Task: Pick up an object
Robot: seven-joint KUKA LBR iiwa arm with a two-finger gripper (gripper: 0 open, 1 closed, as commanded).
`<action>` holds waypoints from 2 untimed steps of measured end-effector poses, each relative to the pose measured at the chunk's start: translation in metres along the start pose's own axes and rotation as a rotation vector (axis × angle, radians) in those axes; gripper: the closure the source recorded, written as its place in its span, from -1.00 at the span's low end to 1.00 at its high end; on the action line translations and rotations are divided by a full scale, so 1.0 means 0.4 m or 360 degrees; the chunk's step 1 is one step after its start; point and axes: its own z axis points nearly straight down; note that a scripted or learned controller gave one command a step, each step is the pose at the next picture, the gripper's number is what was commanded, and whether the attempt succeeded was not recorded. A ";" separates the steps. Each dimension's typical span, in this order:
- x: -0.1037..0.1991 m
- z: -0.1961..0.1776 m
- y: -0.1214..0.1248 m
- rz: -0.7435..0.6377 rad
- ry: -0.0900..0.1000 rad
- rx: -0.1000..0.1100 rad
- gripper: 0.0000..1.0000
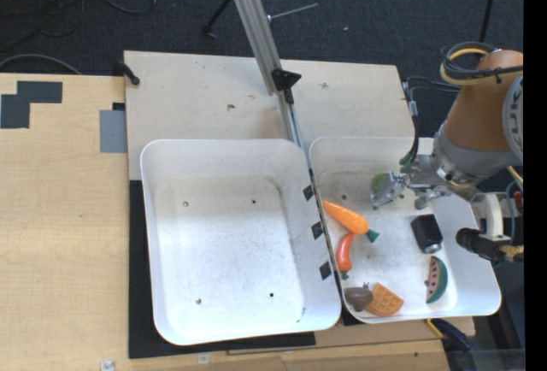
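Observation:
My gripper (389, 189) hangs low over the back of the right bin (359, 147), at the end of the grey arm with the orange band (479, 117). A small green object (379, 182) lies right at the gripper's tip; I cannot make out whether it is held. In front of it in the same bin lie an orange carrot (346, 216), a red chili (344, 252), a black block (426, 232), a watermelon slice (436, 279), an orange waffle piece (386, 302) and a brown lump (358, 297).
The left bin (171, 190) stands beside the right one, their walls meeting at the middle. A slanted metal rail (256, 27) rises behind the bins. Cables lie on the dark floor at the back.

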 end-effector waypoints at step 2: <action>0.010 0.195 0.003 0.0005 -0.0003 -0.0012 -1.00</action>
